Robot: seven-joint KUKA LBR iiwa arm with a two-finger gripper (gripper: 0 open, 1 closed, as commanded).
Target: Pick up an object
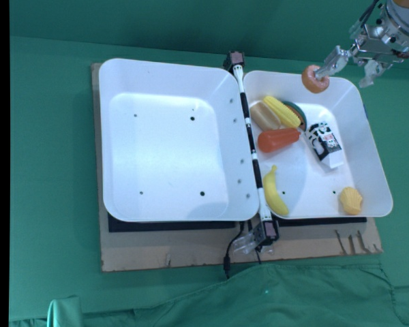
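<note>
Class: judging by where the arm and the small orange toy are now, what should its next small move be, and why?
Probably lift a little higher: the orange toy appears pinched at one finger of the end effector, above the right bin's far rim, so the grip needs confirming.

Arm cut off by top and right edges; just the wrist end and gripper in frame. Orange object at left finger: can't tell if it's pinched or only touching. Dark round thing mostly hidden under corn; bread-like item partly covered too. Carton print too small to read. Black pad under bins mostly hidden. Clamp at near end of divider blurry.
</note>
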